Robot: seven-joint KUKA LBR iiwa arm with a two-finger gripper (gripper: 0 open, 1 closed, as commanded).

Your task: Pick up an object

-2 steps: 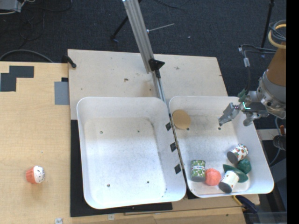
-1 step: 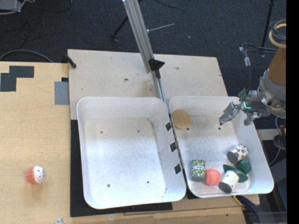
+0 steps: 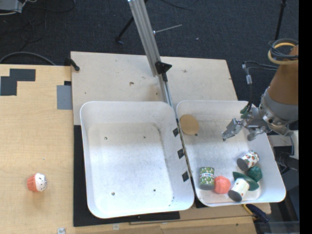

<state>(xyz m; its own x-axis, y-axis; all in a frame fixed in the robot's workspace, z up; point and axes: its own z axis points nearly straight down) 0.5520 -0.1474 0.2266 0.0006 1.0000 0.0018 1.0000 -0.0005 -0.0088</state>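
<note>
gripper (image 3: 237,128) hangs over the far part of the right bin (image 3: 212,116), reaching in from the right; fingers spread open, nothing between them; tan disc (image 3: 189,125) lies left of the gripper at the bin's far-left, apart from it; near end of the bin holds a cluster: green-labelled can (image 3: 206,177), red ball (image 3: 222,185) just beside it, white cup (image 3: 239,188), dark green piece (image 3: 254,174), small patterned object (image 3: 249,159); left bin (image 3: 97,130) alongside; small red-and-white object (image 3: 36,183) sits on the surface (image 3: 29,130) well left of both bins
</note>
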